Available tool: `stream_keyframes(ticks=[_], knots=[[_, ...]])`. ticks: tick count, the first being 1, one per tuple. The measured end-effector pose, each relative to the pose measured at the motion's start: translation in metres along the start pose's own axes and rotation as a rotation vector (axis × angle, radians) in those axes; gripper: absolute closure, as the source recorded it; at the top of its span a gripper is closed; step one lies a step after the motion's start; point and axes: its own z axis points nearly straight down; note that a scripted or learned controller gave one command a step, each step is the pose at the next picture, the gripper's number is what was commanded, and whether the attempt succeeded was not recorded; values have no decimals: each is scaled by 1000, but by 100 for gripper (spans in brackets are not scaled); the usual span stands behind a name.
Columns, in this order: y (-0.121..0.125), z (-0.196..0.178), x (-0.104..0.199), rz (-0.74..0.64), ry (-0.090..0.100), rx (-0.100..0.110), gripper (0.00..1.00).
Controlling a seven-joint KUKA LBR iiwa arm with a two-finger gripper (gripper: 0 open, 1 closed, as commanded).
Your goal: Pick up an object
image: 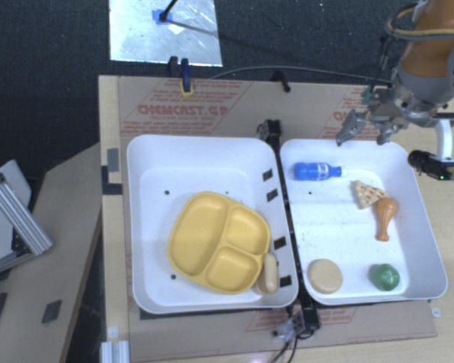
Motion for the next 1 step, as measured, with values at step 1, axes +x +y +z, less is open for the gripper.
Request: stream_keyframes(ticks=[1], knots=[[2, -9, 0, -2, -2, -13, 0]])
